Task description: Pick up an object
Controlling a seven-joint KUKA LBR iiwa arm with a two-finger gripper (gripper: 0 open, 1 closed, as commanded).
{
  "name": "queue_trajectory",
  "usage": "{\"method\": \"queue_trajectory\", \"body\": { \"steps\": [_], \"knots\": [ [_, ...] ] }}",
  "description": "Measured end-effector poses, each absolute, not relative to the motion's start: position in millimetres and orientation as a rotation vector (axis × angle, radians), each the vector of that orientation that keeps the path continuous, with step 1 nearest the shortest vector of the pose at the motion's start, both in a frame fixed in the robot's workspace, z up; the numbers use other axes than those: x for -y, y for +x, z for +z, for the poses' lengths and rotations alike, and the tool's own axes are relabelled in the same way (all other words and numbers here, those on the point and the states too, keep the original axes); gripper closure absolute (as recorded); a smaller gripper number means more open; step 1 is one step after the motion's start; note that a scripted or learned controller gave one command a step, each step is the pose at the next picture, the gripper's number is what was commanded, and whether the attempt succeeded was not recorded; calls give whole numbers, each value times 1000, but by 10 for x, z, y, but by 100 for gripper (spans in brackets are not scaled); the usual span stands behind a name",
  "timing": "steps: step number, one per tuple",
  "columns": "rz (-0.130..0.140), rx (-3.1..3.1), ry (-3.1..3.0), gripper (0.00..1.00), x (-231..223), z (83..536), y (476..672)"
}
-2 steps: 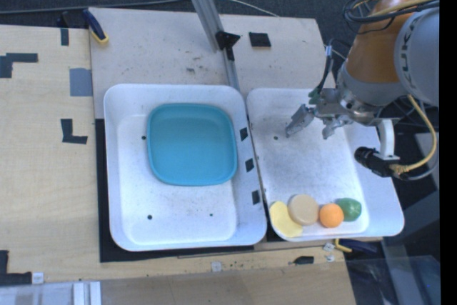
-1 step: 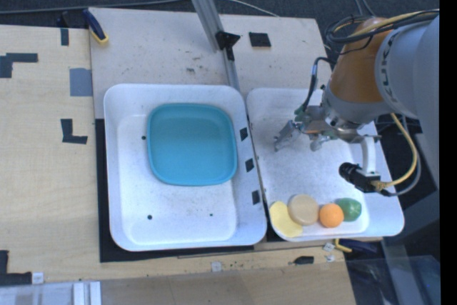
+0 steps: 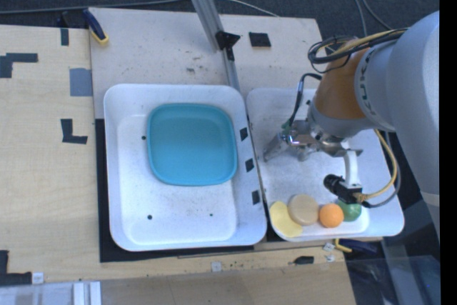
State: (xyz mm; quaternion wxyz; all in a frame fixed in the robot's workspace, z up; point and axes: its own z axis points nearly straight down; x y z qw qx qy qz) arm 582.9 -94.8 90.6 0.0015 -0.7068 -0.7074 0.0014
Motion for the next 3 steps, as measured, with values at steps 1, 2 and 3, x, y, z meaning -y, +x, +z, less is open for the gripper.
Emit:
{"method": "queue_trajectory", "body": {
  "steps": [1, 2, 3],
  "knots": [
    [-2, 2223, -2222, 0, 947, 899, 5834],
    [-2, 2224, -2223, 100, 954, 1006, 5838],
    [-3, 2223, -2223, 100, 1034, 1518, 5909]
  ]
}}
